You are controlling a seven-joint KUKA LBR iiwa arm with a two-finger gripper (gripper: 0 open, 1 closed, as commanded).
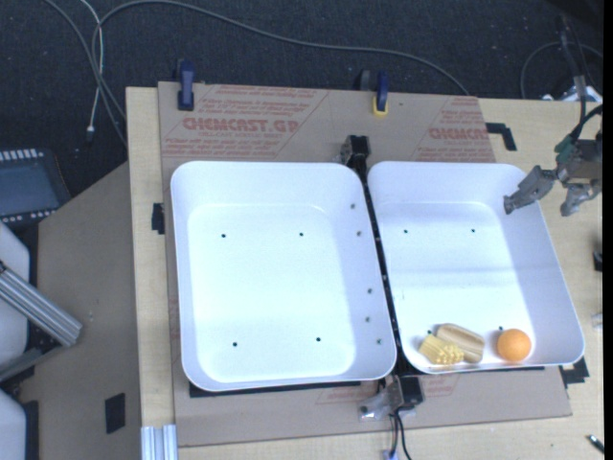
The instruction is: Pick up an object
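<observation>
Fingers spread and pinching nothing right now, with my gripper (550, 195) hanging over the right bin (460, 257) up around its 2 o'clock corner. Targets are way down at the bin's 5 to 6 o'clock edge: an orange ball (514, 344), a tan bread roll (461, 336) and yellow corn (440, 352) touching it. Left bin (273, 276) sits at 9 o'clock from me.
</observation>
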